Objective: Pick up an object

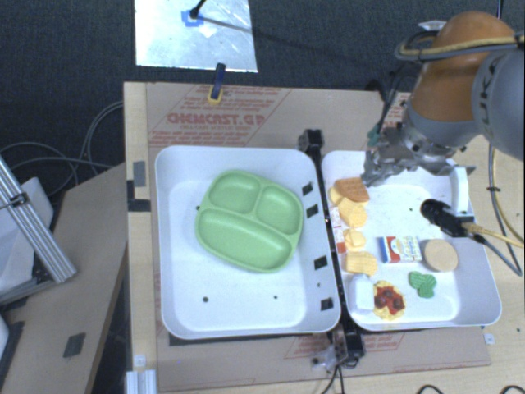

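Grey arm with an orange band [459, 64] comes in over the right-hand shallow white bin [484, 302], with the jaws low over that bin's far-left corner. Cannot tell whether the jaws are released or clenched; the angle hides it.

Candidate objects all lie in this bin:
- The brown toast-shaped toy slice [351, 190] is just beside the jaws, on their near-left side. Cannot tell if they touch.
- The pale yellow toy chunk [353, 213] is directly nearward of the jaws, touching the toast slice.
- The small yellow toy piece [354, 239] and the yellow ridged toy piece [361, 262] are further nearward in the same line, along the bin's left wall.
- The small white carton with blue and red print [399, 249] is nearward and slightly right of the jaws, well apart.
- The tan round toy disc [440, 255] is right of the carton, just beside it.
- The green leafy toy piece [423, 283] and the red-and-yellow toy food piece [389, 299] are farthest from the jaws, near the bin's front wall.

Left of the jaws, across the divider, the left-hand white bin [176, 302] holds a light green divided plastic plate [250, 220], lying flat.
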